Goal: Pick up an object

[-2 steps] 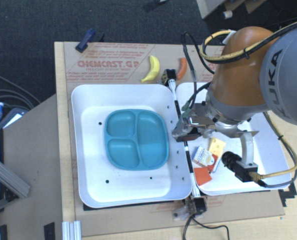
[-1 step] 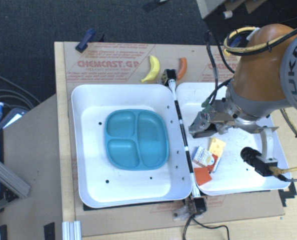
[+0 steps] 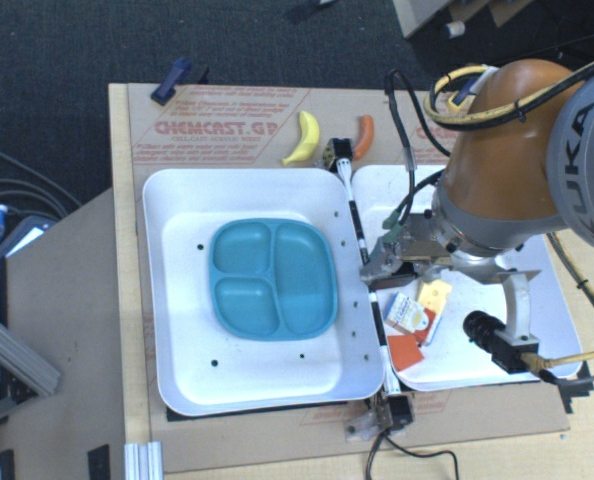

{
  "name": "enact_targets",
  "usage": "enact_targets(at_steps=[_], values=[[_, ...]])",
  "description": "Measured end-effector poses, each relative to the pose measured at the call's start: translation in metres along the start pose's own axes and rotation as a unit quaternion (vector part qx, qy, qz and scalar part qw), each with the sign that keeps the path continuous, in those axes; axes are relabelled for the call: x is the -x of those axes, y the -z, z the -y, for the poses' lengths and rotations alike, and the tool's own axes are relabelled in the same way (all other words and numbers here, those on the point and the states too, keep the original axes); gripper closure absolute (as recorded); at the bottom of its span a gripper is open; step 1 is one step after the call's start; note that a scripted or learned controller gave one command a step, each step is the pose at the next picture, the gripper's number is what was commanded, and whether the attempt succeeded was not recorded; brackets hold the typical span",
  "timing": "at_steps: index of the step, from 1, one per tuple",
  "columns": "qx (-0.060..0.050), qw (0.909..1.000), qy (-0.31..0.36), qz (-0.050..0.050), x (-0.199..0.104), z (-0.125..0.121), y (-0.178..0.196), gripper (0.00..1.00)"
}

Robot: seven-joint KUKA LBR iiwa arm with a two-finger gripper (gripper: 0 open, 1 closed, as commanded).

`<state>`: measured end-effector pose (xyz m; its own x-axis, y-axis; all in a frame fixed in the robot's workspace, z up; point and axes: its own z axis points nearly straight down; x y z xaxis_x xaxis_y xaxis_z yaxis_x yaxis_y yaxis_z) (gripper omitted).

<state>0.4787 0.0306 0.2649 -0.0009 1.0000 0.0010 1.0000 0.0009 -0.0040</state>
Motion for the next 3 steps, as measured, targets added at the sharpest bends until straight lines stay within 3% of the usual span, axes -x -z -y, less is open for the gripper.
enact_targets(at_steps=[1,2,3], values=[[0.000,1.0000,-0.001,0.000,0.013,0.000,0.000,1.00],[0.003,1.0000,-0.001,0.001,0.052,-0.064,-0.022,1.00],[0.000,1.0000,-0.001,0.000,0.045,-0.011,0.003,1.00]])
